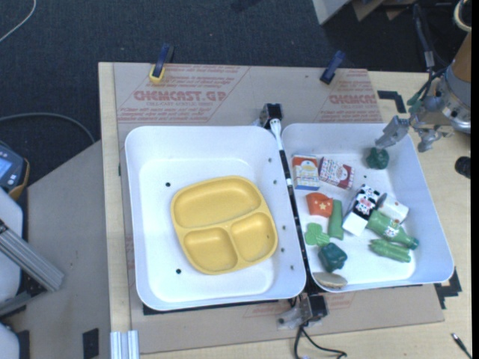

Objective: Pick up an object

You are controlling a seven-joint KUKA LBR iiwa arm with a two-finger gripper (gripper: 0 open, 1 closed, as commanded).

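The right bin (430,223) holds several small objects: a dark green round piece (378,157) near its far edge, two snack packets (320,172), a red block (319,205), a black-and-white cow toy (365,201), green vegetable toys (391,247) and a dark teal lump (333,256). My gripper (408,140) hovers over the bin's far right corner. It is open, with nothing between its fingers. Its left fingertip (388,137) is just above and right of the dark green piece.
A yellow three-compartment tray (223,221) lies in the left bin (142,170). Clamps (159,64) hold the cardboard sheet at the bench's back. A black clip (271,114) sits where the two bins meet. A beige oval (329,279) lies at the right bin's front edge.
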